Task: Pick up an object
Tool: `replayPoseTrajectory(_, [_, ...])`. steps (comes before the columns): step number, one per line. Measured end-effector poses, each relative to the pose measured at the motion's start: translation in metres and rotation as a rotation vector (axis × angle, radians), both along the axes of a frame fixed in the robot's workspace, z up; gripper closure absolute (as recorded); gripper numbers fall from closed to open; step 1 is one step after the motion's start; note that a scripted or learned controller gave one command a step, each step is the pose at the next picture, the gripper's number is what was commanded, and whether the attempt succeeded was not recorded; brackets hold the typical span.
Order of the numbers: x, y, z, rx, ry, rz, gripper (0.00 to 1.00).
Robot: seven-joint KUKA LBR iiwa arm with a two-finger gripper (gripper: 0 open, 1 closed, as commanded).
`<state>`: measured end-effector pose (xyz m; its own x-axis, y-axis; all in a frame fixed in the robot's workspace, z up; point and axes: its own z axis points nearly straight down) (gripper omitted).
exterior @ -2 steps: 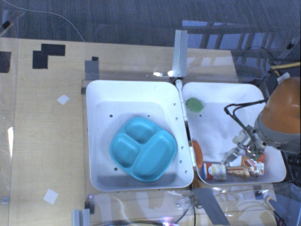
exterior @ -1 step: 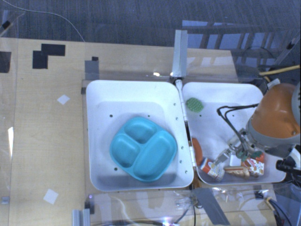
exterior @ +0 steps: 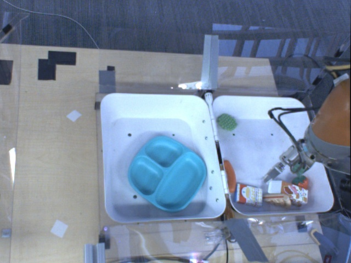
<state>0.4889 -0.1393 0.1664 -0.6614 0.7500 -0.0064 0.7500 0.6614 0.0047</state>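
Pincer (exterior: 277, 172) low in right bin (exterior: 252, 141), fingers' state can't tell, nothing seen between them. Just below it, carton (exterior: 272, 194) flat against near wall, likely target. Red sausage (exterior: 230, 175) off to its left, green ball (exterior: 226, 121) farther up-left. Blue plate (exterior: 167, 172) in other bin.

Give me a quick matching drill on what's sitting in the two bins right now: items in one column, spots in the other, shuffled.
Items:
1. blue divided plate
2. green scrubby ball
3. orange-red sausage
4. printed carton

Spots:
A. right bin, far corner by the divider
B. middle of the left bin
C. right bin, near edge
D. right bin, lying along the divider wall

Pairs: 1-B, 2-A, 3-D, 4-C
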Motion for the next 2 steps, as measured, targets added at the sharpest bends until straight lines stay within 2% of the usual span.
replayPoseTrajectory(1, [0.003,0.009,-0.076,0.0,-0.011,-0.17,0.0])
replayPoseTrajectory(2, [0.066,-0.015,-0.022,0.002,0.0,-0.203,0.0])
